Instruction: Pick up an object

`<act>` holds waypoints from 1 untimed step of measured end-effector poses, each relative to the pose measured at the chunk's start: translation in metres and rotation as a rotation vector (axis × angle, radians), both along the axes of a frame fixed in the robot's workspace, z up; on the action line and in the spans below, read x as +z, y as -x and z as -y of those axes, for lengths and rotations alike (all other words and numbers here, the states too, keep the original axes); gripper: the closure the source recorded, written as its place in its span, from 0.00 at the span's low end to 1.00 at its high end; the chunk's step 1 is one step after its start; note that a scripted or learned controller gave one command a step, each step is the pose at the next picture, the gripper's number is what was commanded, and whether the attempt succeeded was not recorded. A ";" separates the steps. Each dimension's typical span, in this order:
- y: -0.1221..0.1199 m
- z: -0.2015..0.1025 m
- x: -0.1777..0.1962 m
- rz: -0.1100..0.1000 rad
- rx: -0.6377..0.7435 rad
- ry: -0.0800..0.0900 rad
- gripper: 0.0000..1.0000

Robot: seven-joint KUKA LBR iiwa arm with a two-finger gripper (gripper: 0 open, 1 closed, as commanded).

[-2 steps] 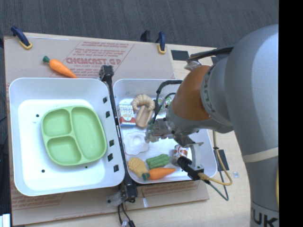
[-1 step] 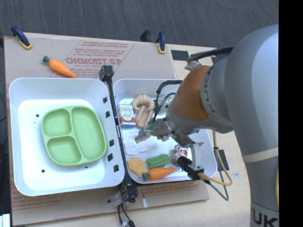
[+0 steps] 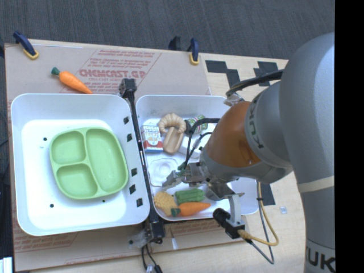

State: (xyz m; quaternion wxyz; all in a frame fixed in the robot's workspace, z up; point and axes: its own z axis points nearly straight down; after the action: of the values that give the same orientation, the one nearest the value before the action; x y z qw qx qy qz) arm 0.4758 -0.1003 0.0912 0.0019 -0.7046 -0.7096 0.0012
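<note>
Beside gripper [image 3: 187, 178]: carrot [image 3: 191, 209], corn [image 3: 164, 201].

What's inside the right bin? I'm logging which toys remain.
The right bin shows a pretzel, red packet, corn, green pod and carrot; the arm hides the rest.

Robotics lab: cardboard-covered bench [image 3: 170, 67] with clamps [image 3: 25, 45], two white bins [image 3: 23, 152], toy food, grey carpet [image 3: 142, 10].
</note>
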 end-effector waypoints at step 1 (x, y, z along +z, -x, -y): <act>-0.001 0.000 0.010 0.000 0.005 -0.001 1.00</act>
State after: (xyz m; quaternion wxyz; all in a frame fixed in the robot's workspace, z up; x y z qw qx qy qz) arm 0.4770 -0.1001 0.1016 0.0020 -0.7029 -0.7113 0.0009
